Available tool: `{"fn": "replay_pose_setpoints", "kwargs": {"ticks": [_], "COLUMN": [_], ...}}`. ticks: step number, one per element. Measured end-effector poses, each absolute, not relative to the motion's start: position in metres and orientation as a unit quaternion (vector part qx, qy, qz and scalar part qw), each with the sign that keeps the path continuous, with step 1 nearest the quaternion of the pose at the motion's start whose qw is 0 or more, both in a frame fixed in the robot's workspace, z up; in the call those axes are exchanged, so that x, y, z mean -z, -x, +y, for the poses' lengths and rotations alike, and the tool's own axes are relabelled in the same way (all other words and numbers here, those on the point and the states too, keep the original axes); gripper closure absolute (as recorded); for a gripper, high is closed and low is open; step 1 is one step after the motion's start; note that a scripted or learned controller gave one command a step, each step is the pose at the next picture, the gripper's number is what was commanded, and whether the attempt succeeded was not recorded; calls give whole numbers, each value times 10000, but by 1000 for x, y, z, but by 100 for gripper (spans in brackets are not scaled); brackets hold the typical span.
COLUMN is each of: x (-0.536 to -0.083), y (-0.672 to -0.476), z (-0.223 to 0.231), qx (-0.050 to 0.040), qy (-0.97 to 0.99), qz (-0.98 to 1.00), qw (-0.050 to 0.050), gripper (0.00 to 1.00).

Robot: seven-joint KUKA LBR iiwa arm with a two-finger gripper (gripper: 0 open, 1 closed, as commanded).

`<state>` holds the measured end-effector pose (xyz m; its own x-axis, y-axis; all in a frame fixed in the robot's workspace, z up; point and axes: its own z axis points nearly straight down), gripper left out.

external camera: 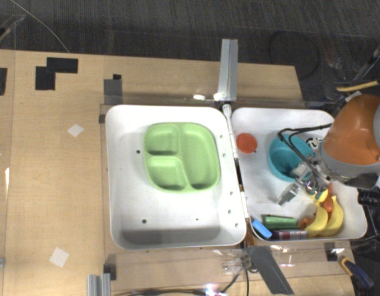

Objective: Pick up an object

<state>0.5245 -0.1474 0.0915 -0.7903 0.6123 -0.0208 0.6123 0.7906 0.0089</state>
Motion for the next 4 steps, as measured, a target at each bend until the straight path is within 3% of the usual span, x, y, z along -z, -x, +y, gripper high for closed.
{"fn": "replay_pose_setpoints", "kwargs": {"ticks": [1,2,3,4], "x": [-88,-90,-91,-92], "y": [-637,-583,-543,-522], "z": [-168,-184,-157,-150], "qx": [-18,2,2,-2], "qy": [-2029,-2102,-1980,-2272], "qz": [9789,9776,9802,9738], "qw": [-256,74,91,121], "gripper": [0,0,0,0]}}
